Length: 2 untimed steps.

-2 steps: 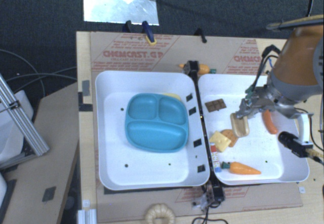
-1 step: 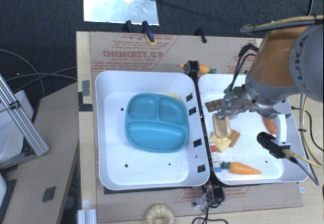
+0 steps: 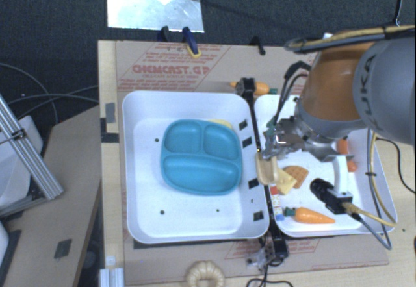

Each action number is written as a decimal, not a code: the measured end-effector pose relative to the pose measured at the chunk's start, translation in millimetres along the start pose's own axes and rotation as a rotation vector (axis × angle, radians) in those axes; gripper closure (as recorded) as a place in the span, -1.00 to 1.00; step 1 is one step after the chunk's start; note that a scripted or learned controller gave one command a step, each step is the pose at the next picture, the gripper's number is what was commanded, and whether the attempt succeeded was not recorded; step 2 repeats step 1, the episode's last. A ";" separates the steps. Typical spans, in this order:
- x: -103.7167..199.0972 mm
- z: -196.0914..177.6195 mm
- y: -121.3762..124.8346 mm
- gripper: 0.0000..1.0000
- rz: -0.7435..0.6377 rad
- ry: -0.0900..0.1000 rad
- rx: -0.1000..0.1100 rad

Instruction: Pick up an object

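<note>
Where the bins meet, cream object [image 3: 266, 171] apparently below jaws.

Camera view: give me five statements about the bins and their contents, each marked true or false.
1. The blue plate lies in the left bin. True.
2. The blue plate has three compartments. True.
3. The carrot lies on the blue plate. False: it lies in the right bin.
4. The arm reaches over the left bin. False: it is over the right bin.
5. The two bins sit on cardboard. True.
</note>
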State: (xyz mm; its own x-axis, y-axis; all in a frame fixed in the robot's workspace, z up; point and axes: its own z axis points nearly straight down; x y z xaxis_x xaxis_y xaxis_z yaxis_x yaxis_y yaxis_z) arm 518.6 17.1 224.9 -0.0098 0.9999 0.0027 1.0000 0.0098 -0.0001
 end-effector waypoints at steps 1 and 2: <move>61.5 0.2 2.3 1.00 -0.002 0.000 -0.001; 61.5 0.2 2.3 1.00 -0.002 0.000 -0.001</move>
